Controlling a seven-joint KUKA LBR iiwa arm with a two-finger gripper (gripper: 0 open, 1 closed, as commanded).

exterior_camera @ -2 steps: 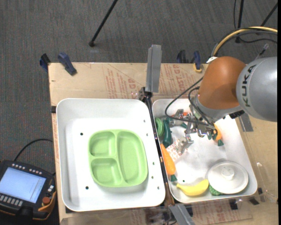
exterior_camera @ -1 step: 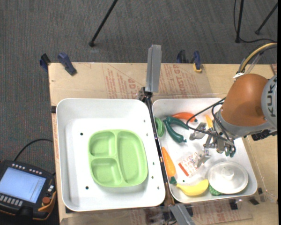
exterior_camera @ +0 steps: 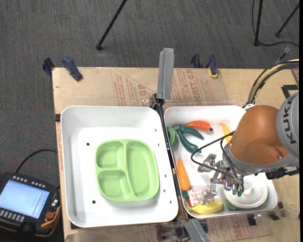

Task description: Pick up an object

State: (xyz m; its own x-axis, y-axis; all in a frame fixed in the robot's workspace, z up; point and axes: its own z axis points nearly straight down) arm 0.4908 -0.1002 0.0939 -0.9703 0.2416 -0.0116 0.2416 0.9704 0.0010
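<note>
The gripper (exterior_camera: 218, 181) is lowered into the right bin (exterior_camera: 218, 110); whether it is open or closed cannot be told. Nothing is seen held, so the pick is judged not yet done. A banana (exterior_camera: 208, 207) lies just below it, a carrot (exterior_camera: 183, 174) to its left. The near wall is close; open room lies above.

**A robotics lab, not a kitchen**

This is a test bench in a research lab — the signs are all around. The bench (exterior_camera: 116, 87) is topped with taped cardboard held by blue clamps (exterior_camera: 70, 68). Tripod legs (exterior_camera: 113, 19) stand on grey carpet (exterior_camera: 35, 24) behind it. A teach pendant (exterior_camera: 22, 201) with a lit screen lies on the floor — and the food in the right bin (exterior_camera: 252, 110) is plastic toy produce.
</note>
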